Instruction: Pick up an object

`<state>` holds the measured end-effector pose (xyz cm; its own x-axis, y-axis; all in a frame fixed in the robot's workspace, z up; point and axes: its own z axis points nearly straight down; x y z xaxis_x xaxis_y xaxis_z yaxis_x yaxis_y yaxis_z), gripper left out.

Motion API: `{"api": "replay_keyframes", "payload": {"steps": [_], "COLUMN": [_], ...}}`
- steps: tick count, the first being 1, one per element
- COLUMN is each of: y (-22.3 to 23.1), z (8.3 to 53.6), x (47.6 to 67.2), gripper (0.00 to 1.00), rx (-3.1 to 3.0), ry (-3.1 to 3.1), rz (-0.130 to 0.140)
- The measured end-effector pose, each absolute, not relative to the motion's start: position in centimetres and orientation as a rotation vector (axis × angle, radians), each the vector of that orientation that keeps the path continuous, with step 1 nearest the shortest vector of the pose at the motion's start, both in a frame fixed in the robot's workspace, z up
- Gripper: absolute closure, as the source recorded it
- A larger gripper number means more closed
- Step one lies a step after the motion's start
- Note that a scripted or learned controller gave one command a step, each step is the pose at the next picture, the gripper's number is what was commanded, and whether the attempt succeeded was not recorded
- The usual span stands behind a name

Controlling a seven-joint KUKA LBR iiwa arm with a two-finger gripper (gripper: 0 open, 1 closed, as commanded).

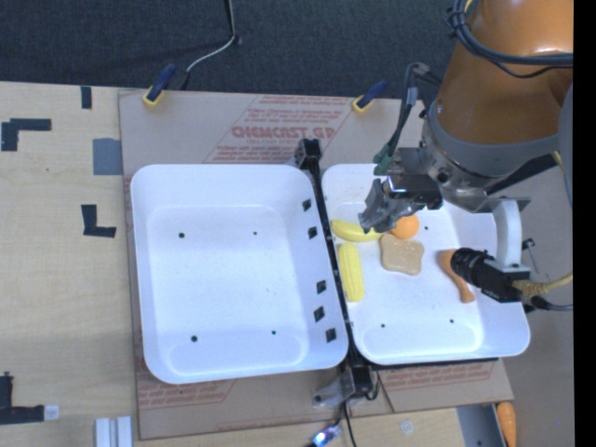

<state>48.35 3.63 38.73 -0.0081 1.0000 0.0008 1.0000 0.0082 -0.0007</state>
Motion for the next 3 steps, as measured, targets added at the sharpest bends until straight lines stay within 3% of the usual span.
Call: {"api": "replay_keyframes", "payload": {"steps": [3], "y": [4.7], "z": [45.1], "x": [49.8], "gripper": [1.0], "rx": [-2.219], "ry": [-2.225], "rz": [0.003]}}
